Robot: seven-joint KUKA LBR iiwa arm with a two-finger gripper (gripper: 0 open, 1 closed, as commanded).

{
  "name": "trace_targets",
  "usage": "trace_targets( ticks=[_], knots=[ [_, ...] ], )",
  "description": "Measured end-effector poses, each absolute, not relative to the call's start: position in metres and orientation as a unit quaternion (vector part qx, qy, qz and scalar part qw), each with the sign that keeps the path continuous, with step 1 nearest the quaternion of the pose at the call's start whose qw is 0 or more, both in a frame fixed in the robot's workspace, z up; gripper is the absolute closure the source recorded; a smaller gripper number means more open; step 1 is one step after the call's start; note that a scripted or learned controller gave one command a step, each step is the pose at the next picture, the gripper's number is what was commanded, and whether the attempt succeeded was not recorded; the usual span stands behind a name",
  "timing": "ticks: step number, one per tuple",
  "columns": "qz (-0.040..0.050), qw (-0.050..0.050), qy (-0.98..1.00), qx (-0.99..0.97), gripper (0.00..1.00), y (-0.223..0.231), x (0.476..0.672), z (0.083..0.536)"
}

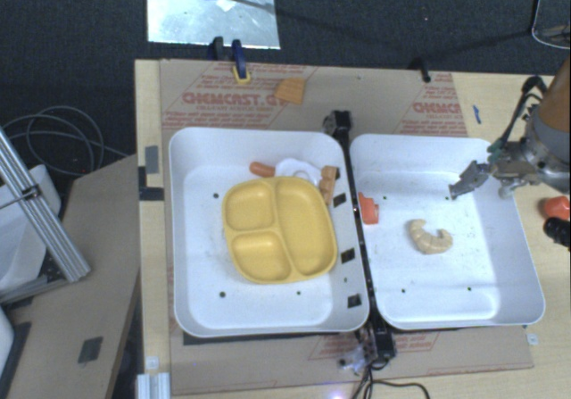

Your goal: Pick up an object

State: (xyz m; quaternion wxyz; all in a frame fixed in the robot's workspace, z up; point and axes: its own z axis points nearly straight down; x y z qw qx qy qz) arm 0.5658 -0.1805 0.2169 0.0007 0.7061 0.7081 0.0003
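The gripper (482, 179) is hanging over the right bin (500, 299), up near its far right corner, with the arm (549, 134) coming in from the right edge. The fingers (466, 181) look spread apart a fair bit and there's nothing between them, so it's got hold of nothing.

Closest thing to it is a pale croissant-looking piece (430, 237), curled like a C, lying on the bin floor roughly mid-bin, toward the near side and a little left of the gripper. Not touching, clearly apart. One of those. There's also one small orange block (368, 209) tucked against the left wall of that same bin.

Over in the left bin (201, 299): one yellow divided plate (277, 229) with three compartments, sitting about in the middle. Just behind it toward the far edge I count one orange sausage-shaped thing (262, 170), one white round thing (295, 170) partly hidden by the plate, and one little tan block (328, 179) near the right wall.

Two bins total, side by side on a cardboard sheet (428, 103), with one tan piece (290, 90) lying on the cardboard behind the left bin.
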Motion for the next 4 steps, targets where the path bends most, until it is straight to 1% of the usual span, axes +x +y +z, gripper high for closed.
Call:
trace_targets(
  ticks=[1,2,3,4],
  knots=[
    [-0.0003,-0.001,0.708,0.707,0.0,-0.167,0.534,0.18],
    [-0.0003,-0.001,0.709,0.705,0.0,-0.17,0.569,0.099],
    [0.0007,0.0,0.707,0.707,0.0,-0.159,0.502,0.085],
    [0.0012,0.003,0.708,0.707,1.0,-0.16,0.505,0.096]
  ],
)
